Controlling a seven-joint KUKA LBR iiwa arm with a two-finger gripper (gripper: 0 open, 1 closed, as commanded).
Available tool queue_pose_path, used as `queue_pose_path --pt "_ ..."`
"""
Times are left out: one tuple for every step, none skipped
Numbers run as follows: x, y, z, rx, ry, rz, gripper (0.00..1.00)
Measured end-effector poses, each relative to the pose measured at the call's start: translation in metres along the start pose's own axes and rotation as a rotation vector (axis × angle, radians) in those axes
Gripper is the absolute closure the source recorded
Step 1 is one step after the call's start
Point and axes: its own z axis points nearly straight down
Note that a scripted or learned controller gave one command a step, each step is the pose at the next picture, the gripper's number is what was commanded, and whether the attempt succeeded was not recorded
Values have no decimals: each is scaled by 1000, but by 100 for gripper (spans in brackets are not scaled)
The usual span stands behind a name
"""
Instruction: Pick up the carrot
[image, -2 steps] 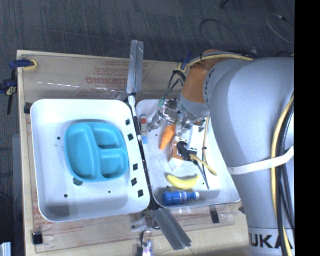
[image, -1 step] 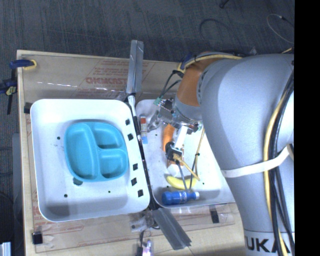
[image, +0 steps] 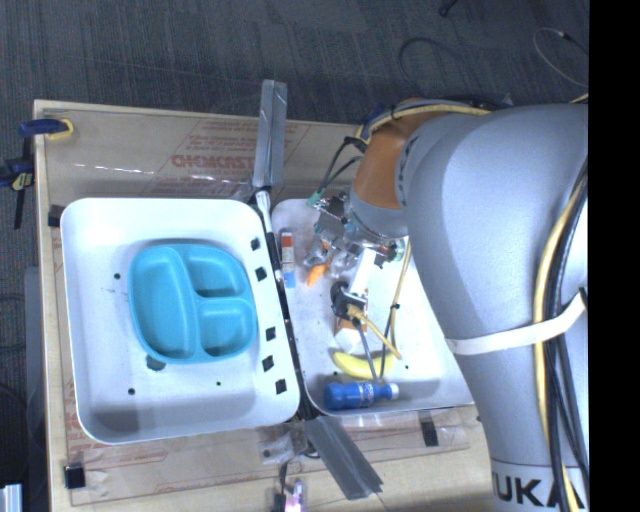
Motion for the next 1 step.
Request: queue_pose_path --pt "56 -38 -136 2 5 -47 100"
